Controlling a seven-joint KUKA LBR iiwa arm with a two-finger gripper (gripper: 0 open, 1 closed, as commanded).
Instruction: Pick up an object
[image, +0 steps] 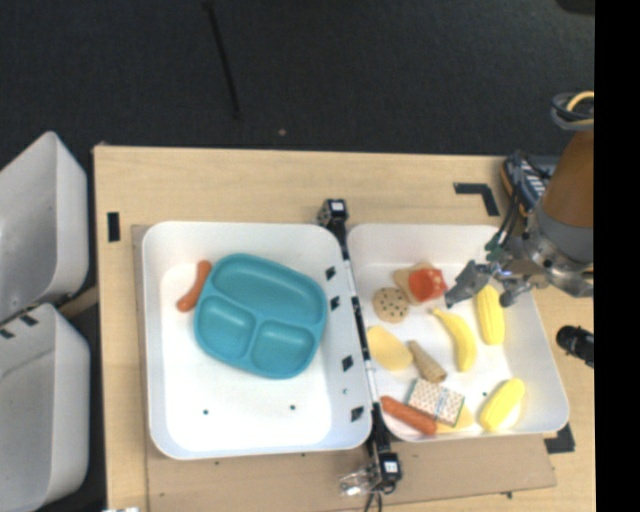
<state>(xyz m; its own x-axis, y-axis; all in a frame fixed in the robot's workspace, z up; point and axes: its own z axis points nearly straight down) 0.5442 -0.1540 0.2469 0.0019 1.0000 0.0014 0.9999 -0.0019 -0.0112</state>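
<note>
The right bin (520, 245) holds several toy foods: a red piece (427, 284), a cookie (389, 304), a curved banana (458, 338), a straight yellow piece (489, 315), a yellow lemon shape (503, 403), a pale wedge (390, 350), a brown cone (425, 360), a carrot (408, 415) and a patterned cracker (436, 402). My gripper (490, 285) hangs over the bin's upper right, just above the top end of the straight yellow piece. Its dark fingers (462, 288) are spread open, with nothing held between them.
The left bin (170, 400) holds a teal divided plate (262, 314) and an orange sausage (194, 285) by its left wall. A divider with black clips (350, 330) runs between the bins. The arm's grey body (565, 215) covers the right bin's far right corner.
</note>
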